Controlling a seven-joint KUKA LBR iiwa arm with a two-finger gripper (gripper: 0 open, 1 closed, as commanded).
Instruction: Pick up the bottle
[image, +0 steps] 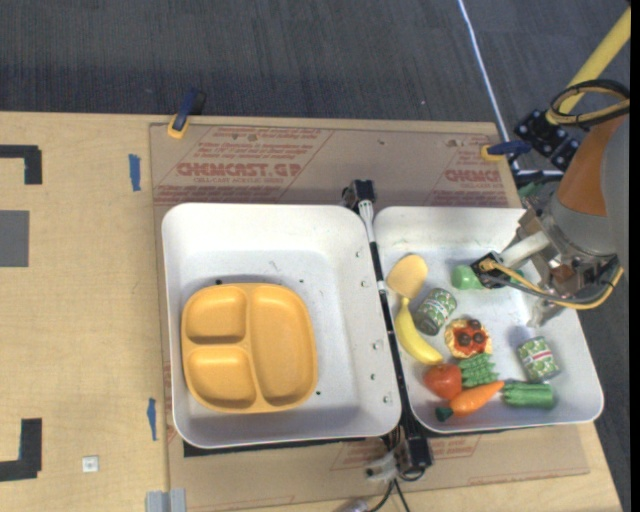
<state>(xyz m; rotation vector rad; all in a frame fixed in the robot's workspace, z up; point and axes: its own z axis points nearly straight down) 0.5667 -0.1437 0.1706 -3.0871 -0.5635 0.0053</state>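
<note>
Overhead, the arm (590, 200) hangs its hand (540, 265) above the right bin (585, 390).

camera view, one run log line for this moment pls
arm: over right bin | pincer: above bin floor, nothing seen in it | yellow tray: left bin | bottle: not identified

right bin crowded low, open up top

toys pack the right bin (585, 395) toward its near side: banana (415, 338), can (434, 310), pizza (467, 337), tomato (443, 380), carrot (473, 398), cucumber (528, 396). its far-left corner lies bare. the arm (590, 210) overhangs its right edge. the left bin (260, 235) is free around the yellow tray (250, 345).
</note>
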